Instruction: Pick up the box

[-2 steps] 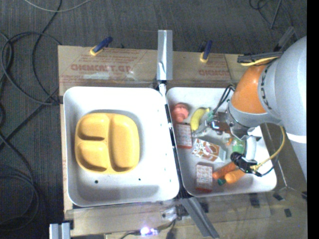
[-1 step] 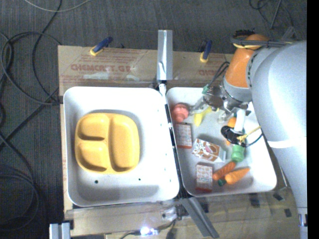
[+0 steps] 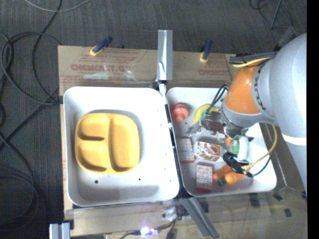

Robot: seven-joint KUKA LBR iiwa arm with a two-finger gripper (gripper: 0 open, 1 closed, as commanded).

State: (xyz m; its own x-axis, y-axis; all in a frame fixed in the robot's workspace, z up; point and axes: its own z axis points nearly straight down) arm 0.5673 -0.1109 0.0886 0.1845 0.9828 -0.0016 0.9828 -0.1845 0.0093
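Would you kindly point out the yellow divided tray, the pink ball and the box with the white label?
yellow divided tray (image 3: 107, 142): camera view, its middle ridge, left bin.
pink ball (image 3: 180, 111): camera view, its top, right bin.
box with the white label (image 3: 207, 151): camera view, its printed face.

left bin (image 3: 70, 148): a yellow divided tray (image 3: 107, 142) fills its middle; bare white floor along the near edge and the right side.
right bin (image 3: 269, 180): crowded; the arm (image 3: 249, 96) hangs over its far right part.
right bin, left side: a pink ball (image 3: 180, 111), a red-and-white box (image 3: 185, 150) and a small carton (image 3: 204, 176) lie close together along the divider.
right bin, centre: an orange-brown box (image 3: 208, 150) just beside the tool (image 3: 215, 123).
right bin, near right: orange pieces (image 3: 225, 176) and black and yellow cables (image 3: 259, 158) cross it.
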